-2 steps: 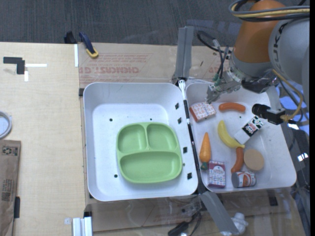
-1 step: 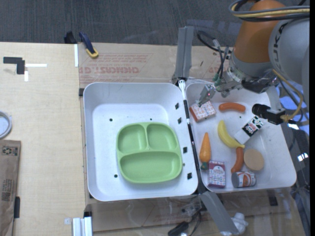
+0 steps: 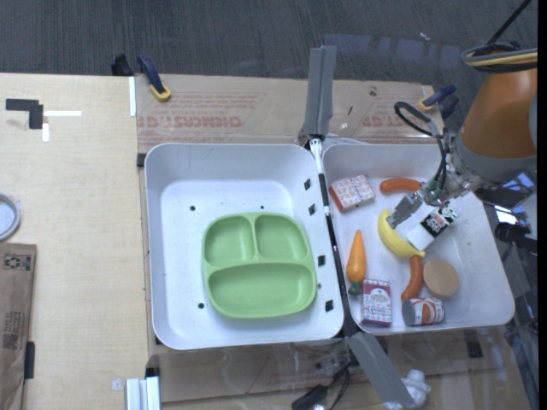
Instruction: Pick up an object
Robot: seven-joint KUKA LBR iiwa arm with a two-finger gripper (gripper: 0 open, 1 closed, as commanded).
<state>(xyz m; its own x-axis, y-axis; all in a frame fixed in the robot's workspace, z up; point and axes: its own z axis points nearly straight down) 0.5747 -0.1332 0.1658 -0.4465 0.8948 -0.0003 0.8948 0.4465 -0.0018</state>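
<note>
**Inspector:** Start at the left. What does the left bin (image 3: 162, 229) hold?

**Assistant:** A green divided plate (image 3: 259, 265), lying flat near the middle. Nothing about it suggests it has been touched.

**Inspector:** And the right bin (image 3: 487, 314)?

**Assistant:** All the loose items. An orange carrot (image 3: 355, 257) lies along the left wall, with a small red carton (image 3: 376, 302) below it at the front. A patterned snack packet (image 3: 352, 192) sits toward the back, and an orange sausage (image 3: 400, 185) to its right. In the middle is a yellow banana (image 3: 393, 236). Below that, a second sausage (image 3: 414, 277) stands on end beside a tan round disc (image 3: 441, 277), with a small can (image 3: 423, 312) on its side at the front edge.

**Inspector:** Progress on the pick?

**Assistant:** In my judgement, not completed. Every object rests on the bin floor; nothing is lifted. What remains is the closing on an item and the raise.

**Inspector:** Arm pose?

**Assistant:** It enters from the right, orange band high at the edge, wrist angled down and leftward into the right bin. The gripper (image 3: 405, 213) is low, at the banana's upper end, touching it or just above; I cannot say which. A white block with a black-and-red label (image 3: 432, 226) sits just right of the banana, under the wrist; whether it is rig or object is unclear.

**Inspector:** Jaws?

**Assistant:** Their state cannot be read from this angle. No item is visibly pinched.
</note>
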